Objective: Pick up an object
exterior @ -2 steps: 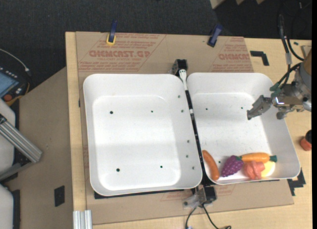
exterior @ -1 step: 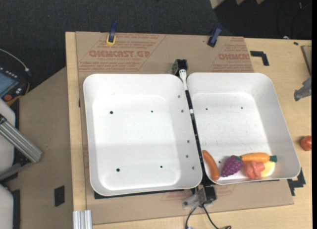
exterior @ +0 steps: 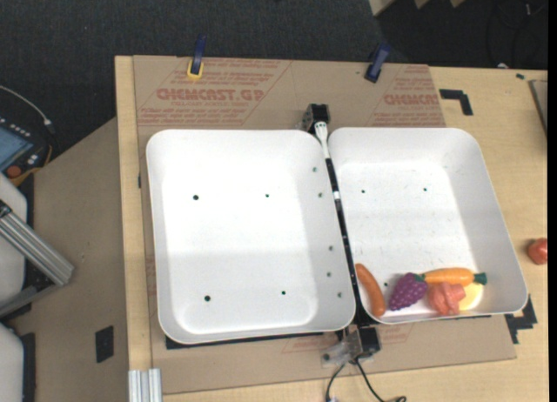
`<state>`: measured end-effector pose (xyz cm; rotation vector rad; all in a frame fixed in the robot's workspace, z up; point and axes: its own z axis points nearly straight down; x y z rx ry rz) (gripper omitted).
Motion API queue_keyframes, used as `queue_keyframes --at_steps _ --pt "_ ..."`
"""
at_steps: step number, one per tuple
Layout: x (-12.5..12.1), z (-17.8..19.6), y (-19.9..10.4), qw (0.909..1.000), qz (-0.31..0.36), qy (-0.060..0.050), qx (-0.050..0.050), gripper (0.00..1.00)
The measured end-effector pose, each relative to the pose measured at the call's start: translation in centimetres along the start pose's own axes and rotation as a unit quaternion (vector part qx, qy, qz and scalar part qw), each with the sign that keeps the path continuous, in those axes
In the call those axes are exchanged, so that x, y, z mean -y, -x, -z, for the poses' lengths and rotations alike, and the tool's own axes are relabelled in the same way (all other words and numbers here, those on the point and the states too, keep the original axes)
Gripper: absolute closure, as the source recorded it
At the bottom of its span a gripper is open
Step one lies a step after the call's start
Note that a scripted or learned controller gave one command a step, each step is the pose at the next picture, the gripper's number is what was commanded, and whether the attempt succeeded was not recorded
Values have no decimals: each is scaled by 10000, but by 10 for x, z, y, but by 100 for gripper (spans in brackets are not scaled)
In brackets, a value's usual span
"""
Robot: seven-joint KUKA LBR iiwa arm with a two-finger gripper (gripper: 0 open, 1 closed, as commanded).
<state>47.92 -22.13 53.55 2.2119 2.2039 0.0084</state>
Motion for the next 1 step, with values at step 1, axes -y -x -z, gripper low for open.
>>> queue_keyframes --at_steps 1 --pt "-1 3 -3 10000 21 -48 -18 100"
